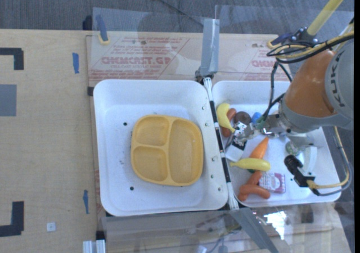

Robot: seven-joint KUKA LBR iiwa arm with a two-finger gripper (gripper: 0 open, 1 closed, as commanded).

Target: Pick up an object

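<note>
Camera view: arm bends low over right bin [332, 150], gripper [241, 132] near banana [225, 114]; finger state unclear.

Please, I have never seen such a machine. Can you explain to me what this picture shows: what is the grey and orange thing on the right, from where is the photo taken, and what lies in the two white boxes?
The photo comes from one camera fixed above a bench, looking down at a slant. The grey and orange thing is a robot arm reaching in from the right. At its end is a small two-finger pincer, low over the right shallow white plastic bin. I cannot tell from here whether it grips anything.

The left shallow white plastic bin holds a yellow plastic plate with three compartments. The right bin holds toy food: a yellow plastic banana, an orange plastic carrot, another yellow curved piece, a dark brown round piece, an orange-red sausage-like piece and a small pink and white packet. The arm's job is to pick up one object.
</note>
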